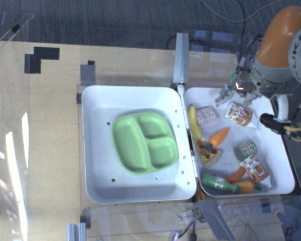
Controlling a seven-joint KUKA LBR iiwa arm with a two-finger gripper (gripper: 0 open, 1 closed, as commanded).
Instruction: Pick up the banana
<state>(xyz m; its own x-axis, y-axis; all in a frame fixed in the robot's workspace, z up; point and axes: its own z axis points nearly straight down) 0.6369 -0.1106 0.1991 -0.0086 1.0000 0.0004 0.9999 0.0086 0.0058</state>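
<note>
The wooden surface (50, 134) carries two white bins; the left bin (98, 149) holds a green divided tray (145, 142). The right bin (281, 159) holds clutter. The claw (234, 92), fingers spread and gripping nothing, hovers at upper right. The banana (193, 123) lies along that bin's left wall. This looks like the approach step: next, move left and descend.

One fixed camera looks down aslant over both bins (90, 134).

Grey arm (298, 44), orange band, metallic end effector (236, 90)
</note>
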